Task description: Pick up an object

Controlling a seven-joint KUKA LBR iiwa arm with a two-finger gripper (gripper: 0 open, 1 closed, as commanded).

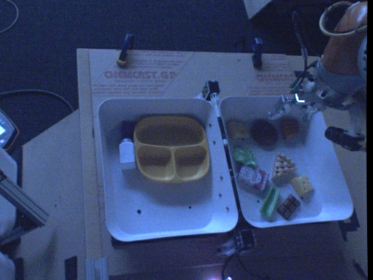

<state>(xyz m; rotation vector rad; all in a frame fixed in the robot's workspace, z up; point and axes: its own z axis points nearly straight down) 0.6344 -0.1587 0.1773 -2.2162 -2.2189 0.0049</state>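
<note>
The gripper (294, 105) hovers at the right bin's (332, 174) twelve-o'clock rim — finger state I cannot tell — above dark round toy foods (264, 133); a yellow divided tray (172, 147) fills the left bin (116, 209).

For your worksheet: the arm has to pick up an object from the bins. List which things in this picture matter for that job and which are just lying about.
Belong to the job:
tool, over the right bin's far edge
right bin
small toy foods in it: waffle wedge, green piece, dark round piece

Just lying about:
left bin
yellow divided tray
small white bottle beside the tray
clamps on the board's far edge
</note>
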